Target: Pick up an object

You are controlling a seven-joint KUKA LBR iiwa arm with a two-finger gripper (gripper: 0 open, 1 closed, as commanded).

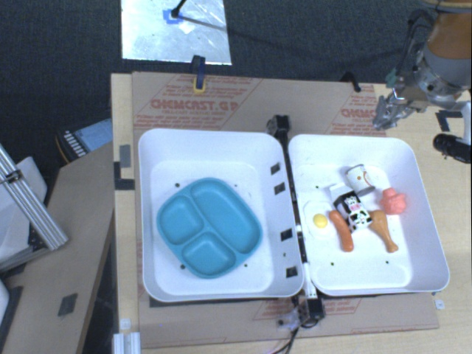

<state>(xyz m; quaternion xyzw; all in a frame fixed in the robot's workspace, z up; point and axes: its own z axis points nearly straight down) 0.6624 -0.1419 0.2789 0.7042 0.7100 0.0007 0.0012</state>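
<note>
Well below the end effector — seemingly empty — lie toys.

I see the bench, topped with brown printed board, carrying two shallow white bins touching side by side. The left bin sits toward the bench's left edge, the right bin toward its right edge. A yellow-and-dark clamp grips the bench's far edge, near the far-left corner.
</note>
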